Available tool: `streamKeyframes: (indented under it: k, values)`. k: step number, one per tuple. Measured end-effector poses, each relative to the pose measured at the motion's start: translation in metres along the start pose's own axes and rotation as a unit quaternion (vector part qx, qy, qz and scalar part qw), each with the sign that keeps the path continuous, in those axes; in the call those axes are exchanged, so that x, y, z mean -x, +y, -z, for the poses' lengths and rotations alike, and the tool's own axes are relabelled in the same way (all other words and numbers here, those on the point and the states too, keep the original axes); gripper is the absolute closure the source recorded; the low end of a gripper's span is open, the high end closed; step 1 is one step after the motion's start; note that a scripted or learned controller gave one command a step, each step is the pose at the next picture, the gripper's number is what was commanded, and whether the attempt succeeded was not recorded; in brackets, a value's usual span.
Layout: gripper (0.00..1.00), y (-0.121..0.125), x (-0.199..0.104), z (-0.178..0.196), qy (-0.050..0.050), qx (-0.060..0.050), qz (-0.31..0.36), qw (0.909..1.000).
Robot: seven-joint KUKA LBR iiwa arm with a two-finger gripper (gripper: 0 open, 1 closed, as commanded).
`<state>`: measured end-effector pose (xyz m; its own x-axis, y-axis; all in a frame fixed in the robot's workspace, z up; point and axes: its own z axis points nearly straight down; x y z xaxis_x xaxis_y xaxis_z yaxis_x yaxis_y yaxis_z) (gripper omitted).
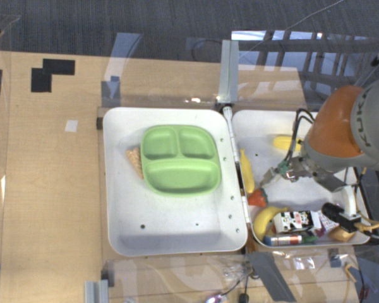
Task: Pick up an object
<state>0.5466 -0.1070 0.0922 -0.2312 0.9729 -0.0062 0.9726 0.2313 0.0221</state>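
Note:
My gripper [284, 171] hangs over the middle of the right bin [260, 126], low under the arm's orange band. Below it, along the bin's front edge, lie a red strawberry-like toy [258, 199], a yellow banana [264, 218], a patterned small box [296, 220], a marker [286, 238] and other small items. A long yellow piece [246, 171] lies along the bin's left wall. A yellow lemon-like object [283, 142] sits behind the gripper, partly hidden by cables. Nothing shows between the fingers.
The left bin [123, 232] holds a green divided plate [179, 158] with a tan textured item [134, 161] at its left edge. A metal divider [235, 163] separates the two bins. A post [228, 68] stands behind the bins.

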Motion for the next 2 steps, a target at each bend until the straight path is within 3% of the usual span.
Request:
streamKeyframes:
  k: [1, 2]
  values:
    - [0.0, 0.061, 0.018, -0.003, 0.001, -0.003, 0.065, 0.9979]
    - [0.0, 0.107, 0.025, -0.006, 0.013, -0.041, 0.09, 0.995]
